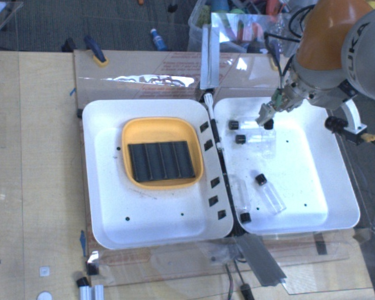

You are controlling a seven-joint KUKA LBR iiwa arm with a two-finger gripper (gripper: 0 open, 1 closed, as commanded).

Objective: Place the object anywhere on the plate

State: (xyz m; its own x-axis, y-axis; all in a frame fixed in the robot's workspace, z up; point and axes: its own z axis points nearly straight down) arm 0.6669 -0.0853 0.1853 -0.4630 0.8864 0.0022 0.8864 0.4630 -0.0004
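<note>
A yellow plate lies in the left bin. A dark grey ribbed block rests flat on the plate's middle. My gripper hangs low over the far part of the right bin, well to the right of the plate. Just below and left of it lie clear vials with black caps: one lies on its side, and a black cap sits beside it. No object shows in the gripper.
Two more clear vials lie nearer the front of the right bin. A black-tabbed divider runs between the bins. A clear box of clutter stands behind the bench, and markers lie at the front left.
</note>
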